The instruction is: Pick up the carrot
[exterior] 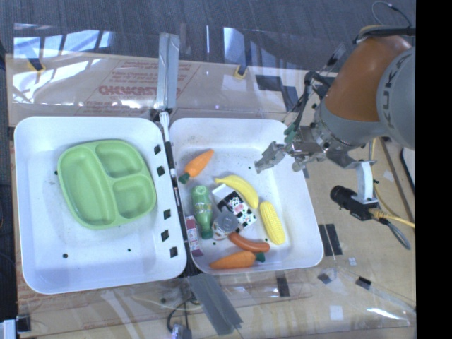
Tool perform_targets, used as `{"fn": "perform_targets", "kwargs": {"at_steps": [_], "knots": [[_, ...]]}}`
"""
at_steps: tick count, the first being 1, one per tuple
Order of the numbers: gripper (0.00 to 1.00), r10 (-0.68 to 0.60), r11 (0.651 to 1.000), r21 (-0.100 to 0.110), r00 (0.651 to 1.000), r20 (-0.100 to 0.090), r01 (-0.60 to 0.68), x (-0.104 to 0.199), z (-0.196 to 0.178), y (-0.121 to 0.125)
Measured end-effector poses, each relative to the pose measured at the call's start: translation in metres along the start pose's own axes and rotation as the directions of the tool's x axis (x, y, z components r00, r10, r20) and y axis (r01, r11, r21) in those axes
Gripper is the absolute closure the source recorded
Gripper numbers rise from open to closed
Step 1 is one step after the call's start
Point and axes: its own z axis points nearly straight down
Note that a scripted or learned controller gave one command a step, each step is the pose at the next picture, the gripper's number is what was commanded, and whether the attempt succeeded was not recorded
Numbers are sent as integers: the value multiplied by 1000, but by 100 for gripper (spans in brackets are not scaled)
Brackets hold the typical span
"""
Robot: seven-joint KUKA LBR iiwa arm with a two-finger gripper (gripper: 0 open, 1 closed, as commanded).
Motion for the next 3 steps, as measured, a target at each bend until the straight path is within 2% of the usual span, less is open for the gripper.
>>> {"fn": "perform_targets", "kwargs": {"at_steps": [1,2,3], "knots": [[0,25,1000,-1,1000,1,-25,41,27,80],[0,-24,1000,0,1000,1,24,155,54,102],[0,-38,999,0,999,1,38,143,54,44]]}}
